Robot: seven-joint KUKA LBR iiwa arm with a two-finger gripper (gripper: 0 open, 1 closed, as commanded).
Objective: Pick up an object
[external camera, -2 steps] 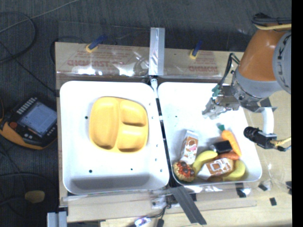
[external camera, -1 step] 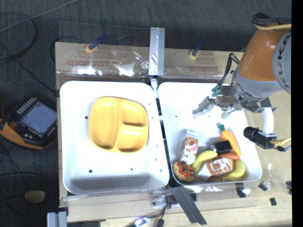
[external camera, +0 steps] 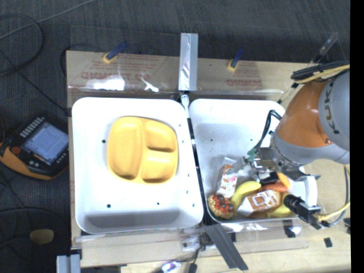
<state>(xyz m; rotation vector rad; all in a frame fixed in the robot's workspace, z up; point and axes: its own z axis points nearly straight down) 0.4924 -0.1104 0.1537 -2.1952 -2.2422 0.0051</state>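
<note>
Lower right of the frame, gripper [external camera: 267,172] sits over a banana [external camera: 245,190] and packets [external camera: 228,181] — labels unreadable, finger state impossible to tell.

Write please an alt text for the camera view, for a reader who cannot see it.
A grey and orange robot arm reaches from the right into the right bin, above a pile holding a banana and small packets. The left bin holds a yellow divided tray.
</note>
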